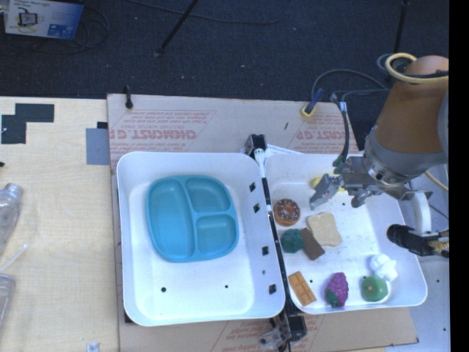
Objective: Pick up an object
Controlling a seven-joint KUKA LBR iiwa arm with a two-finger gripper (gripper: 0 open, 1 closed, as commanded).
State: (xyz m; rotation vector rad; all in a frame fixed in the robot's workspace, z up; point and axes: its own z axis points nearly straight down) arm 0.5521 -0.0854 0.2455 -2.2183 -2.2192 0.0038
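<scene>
Fingers [341, 190] seemingly apart above right bin [418, 288]

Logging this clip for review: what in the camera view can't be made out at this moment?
- Gripper: small and blurred in the camera view; finger state unclear.
- Yellow item behind the gripper: mostly covered by it, identity unclear.
- Dark green item: partly under the brown block, too small to name.
- Clear plastic bottle: cut off by the left edge.
</scene>
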